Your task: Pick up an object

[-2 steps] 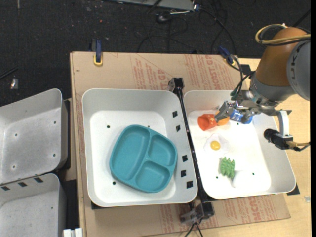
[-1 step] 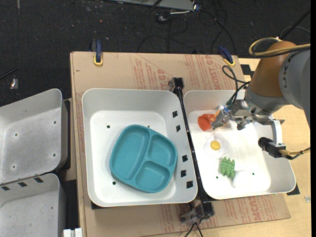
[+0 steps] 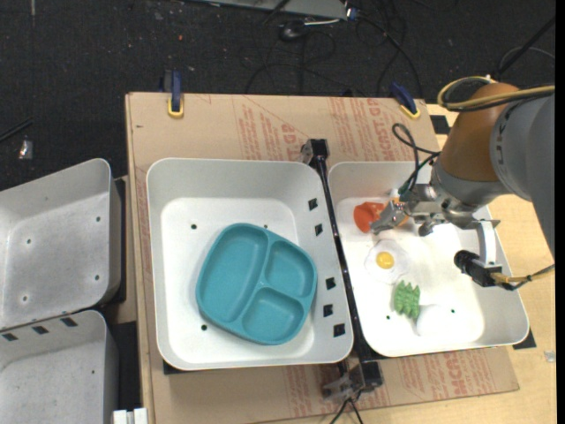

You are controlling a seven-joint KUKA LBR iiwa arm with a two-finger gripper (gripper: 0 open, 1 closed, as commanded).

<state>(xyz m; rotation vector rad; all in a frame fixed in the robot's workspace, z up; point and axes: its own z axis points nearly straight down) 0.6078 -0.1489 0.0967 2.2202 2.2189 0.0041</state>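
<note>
A: Which object is it going for?

B: Most likely the red piece (image 3: 368,215), lying at the far left of the right bin (image 3: 503,321). The gripper (image 3: 399,215) sits just beside it, on its right.

A: Is it gripped?

B: I can't tell. The fingers are too small and cluttered to say how the jaws stand, and nothing shows plainly between them.

A: What else is there?

B: A fried-egg toy (image 3: 385,260) just nearer than the red piece, then a green item (image 3: 406,299) touching a white lump (image 3: 433,318) at the near side. The left bin (image 3: 168,237) holds a teal divided tray (image 3: 257,283).

A: So which step?

B: The approach or the grasp itself, I'd judge. Next the jaws must straddle the red piece, close firmly, then lift straight up, clear of the bin wall and the egg.
</note>
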